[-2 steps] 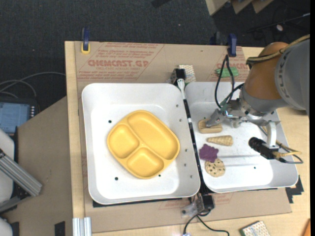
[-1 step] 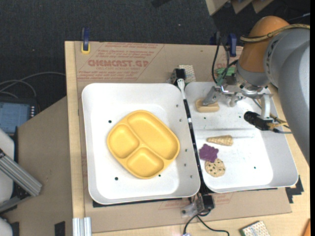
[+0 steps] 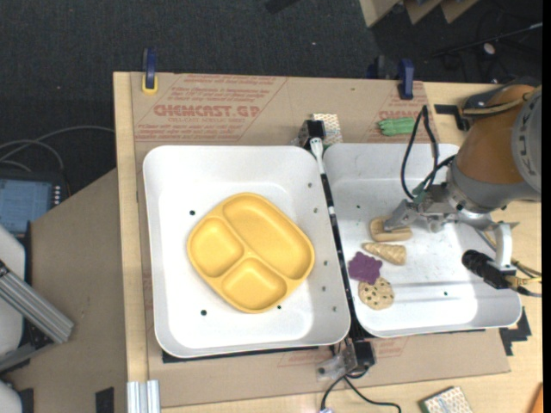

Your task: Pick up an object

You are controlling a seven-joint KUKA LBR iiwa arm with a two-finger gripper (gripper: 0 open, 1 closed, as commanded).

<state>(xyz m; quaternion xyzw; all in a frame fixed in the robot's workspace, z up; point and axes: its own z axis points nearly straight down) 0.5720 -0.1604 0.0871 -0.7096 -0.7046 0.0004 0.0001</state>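
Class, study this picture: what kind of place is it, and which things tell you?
Probably a robotics lab bench: a robot arm reaches over two white bins, one holding a yellow divided plate, with loose cables about.

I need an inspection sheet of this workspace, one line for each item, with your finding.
Surface: cardboard-covered bench bearing two white bins.
Job's things: right bin holds a tan piece, a cone-shaped piece, a purple piece and a cookie.
Clutter: yellow divided tray in left bin; green item on bench.
Tool: tool low beside the tan piece.
Cables: black cable over right bin.
Surroundings: dark floor.
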